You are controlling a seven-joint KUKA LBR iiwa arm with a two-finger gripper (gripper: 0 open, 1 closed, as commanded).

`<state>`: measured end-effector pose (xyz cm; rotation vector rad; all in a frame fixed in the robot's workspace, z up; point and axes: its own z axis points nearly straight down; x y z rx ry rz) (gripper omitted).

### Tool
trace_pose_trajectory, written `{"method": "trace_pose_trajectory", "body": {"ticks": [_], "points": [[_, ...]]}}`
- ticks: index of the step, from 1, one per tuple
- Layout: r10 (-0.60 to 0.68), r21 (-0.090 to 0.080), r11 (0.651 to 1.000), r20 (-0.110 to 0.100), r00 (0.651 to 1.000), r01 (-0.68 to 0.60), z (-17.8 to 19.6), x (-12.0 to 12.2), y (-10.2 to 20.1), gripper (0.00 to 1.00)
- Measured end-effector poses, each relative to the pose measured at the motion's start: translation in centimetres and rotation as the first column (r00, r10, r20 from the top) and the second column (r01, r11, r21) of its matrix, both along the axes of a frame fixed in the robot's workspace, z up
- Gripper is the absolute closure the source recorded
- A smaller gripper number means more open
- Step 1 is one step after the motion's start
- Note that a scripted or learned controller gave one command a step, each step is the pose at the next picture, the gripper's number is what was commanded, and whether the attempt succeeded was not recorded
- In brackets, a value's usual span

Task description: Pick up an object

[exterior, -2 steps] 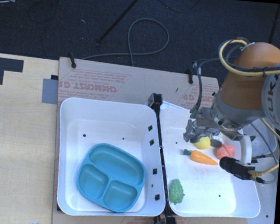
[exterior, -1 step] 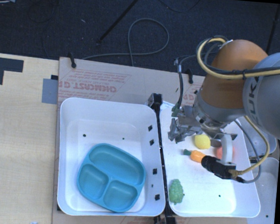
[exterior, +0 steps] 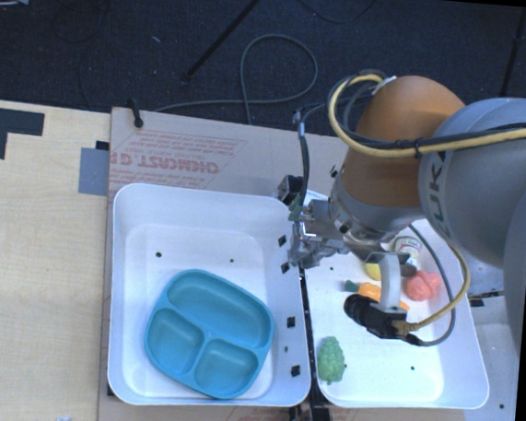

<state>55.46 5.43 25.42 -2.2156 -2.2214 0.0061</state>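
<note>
Here, green bumpy lump (exterior: 330,359) (right bin (exterior: 450,385)), blue divided tray (exterior: 208,332)

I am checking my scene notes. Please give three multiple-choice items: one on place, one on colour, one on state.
1. Where is the blue plate? A: in the left bin. B: on the bare bench. C: on the floor.
2. What colour is the bumpy object near the right bin front edge? A: red. B: green. C: black.
3. The blue plate lies: A: hollows up. B: upside down. C: standing on edge.
Answers: 1 A, white walls surround it; 2 B, clearly green; 3 A, three compartments show.
</note>
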Motion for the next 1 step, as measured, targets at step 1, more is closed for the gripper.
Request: {"method": "trace_pose_trajectory", "body": {"ticks": [1], "points": [[0.0, 0.0, 1.0, 0.002, 1.0, 0.0, 0.1, 0.56, 4.73, 1.0]]}}
